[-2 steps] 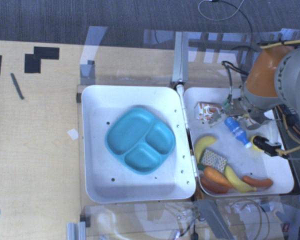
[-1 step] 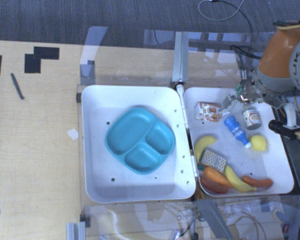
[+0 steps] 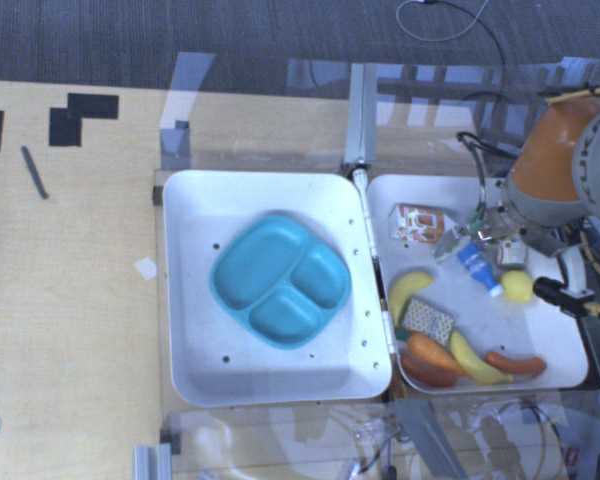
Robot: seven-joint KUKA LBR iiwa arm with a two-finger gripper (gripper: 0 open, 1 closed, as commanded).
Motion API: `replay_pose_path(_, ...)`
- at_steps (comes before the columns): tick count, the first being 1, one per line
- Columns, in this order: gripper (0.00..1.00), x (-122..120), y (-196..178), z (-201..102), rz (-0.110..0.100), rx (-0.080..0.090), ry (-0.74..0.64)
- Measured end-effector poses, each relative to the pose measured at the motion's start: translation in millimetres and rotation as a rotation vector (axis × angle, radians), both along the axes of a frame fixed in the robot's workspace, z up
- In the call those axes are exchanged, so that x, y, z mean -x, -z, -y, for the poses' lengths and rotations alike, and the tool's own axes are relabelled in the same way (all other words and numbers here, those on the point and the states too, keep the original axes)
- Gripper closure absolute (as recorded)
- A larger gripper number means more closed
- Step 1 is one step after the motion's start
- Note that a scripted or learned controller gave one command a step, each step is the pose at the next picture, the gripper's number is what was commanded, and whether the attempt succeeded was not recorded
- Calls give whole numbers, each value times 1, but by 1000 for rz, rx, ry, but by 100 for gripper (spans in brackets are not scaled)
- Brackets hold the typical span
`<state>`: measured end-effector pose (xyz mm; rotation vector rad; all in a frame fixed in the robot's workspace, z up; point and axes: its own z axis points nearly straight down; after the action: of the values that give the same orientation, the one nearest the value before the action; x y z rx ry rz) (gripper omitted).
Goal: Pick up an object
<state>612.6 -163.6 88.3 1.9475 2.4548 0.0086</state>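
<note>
Blue bottle (image 3: 477, 266) near bin's back rim (image 3: 430, 178)

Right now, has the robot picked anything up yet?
Not that I can see. Done: the arm has reached into the right bin. In hand: the gripper sits low by the small blue item, beside the snack packet. Left: gripping and lifting something. The banana, carrot and lemon lie in the bin.
</note>
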Motion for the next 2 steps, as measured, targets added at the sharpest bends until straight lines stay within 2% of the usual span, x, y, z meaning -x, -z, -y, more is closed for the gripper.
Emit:
replay_pose_path(1, 100, -3, -13, -1, 8, 0, -1)
replay_pose_path(2, 100, 5, 0, -4, -1, -1, 124)
